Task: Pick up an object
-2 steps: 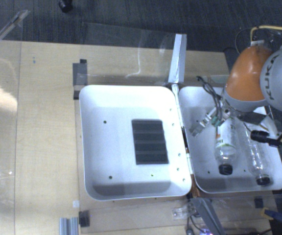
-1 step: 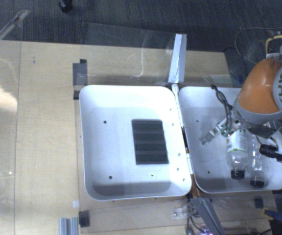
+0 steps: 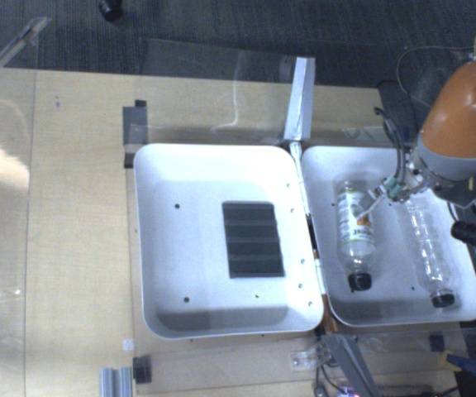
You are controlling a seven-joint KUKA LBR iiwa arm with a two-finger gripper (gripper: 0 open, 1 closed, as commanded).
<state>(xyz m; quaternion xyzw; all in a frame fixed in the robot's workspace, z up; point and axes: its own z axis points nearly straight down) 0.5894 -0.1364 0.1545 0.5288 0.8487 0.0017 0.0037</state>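
Observation:
Two clear plastic bottles lie lengthwise in the right bin (image 3: 329, 304). The left bottle (image 3: 355, 231) has a yellow-green label and a black cap toward the front. The right bottle (image 3: 427, 245) is bare, with a black cap at the bin's front right corner. A black ridged rectangular block (image 3: 253, 239) lies flat in the middle of the left bin (image 3: 159, 222). My gripper (image 3: 394, 190) hangs low over the right bin's back half, between the two bottles' far ends and just right of the labelled bottle's base. The grey wrist and orange band (image 3: 461, 106) hide its upper part.
A clear plastic divider (image 3: 298, 98) stands at the back between the bins. Cables run by the arm at the back right. Black clamps sit at the left bin's outer corners. Wooden bench stretches to the left.

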